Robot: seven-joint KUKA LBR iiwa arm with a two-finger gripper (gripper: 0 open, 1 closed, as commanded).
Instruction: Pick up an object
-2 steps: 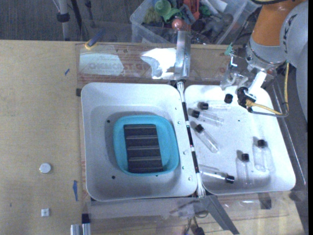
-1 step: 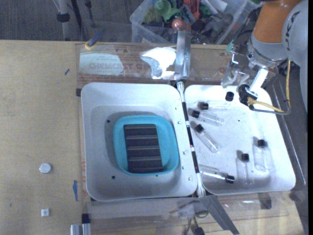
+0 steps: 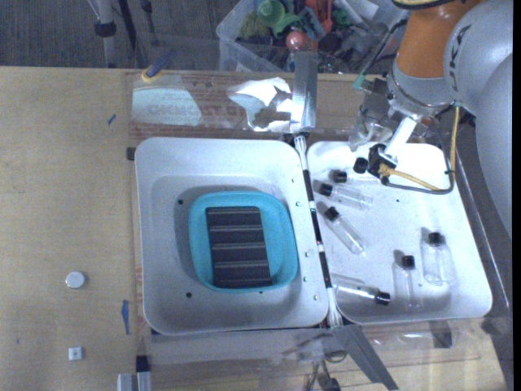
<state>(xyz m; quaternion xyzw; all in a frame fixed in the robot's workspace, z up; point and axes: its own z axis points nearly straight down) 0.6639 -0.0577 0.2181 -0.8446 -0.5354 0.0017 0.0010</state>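
Observation:
In the right bin [image 3: 468, 243] lie several clear vials with black caps. One vial [image 3: 348, 195] rests near the bin's far left corner, and another [image 3: 345, 230] lies slanted just in front of it. A third vial [image 3: 359, 290] lies along the front edge. Two more vials [image 3: 435, 257] are on the right side. My gripper [image 3: 363, 131] hangs over the far edge of the right bin, above and behind the nearest vials, with nothing visibly in it.
The left bin [image 3: 155, 218] holds a cyan tray [image 3: 200, 243] with a dark ridged insert [image 3: 237, 246]. A clear box of colourful toys [image 3: 285, 15] stands behind the bins. Crumpled foil [image 3: 264, 104] lies at the back edge. The grey arm [image 3: 480, 72] fills the upper right.

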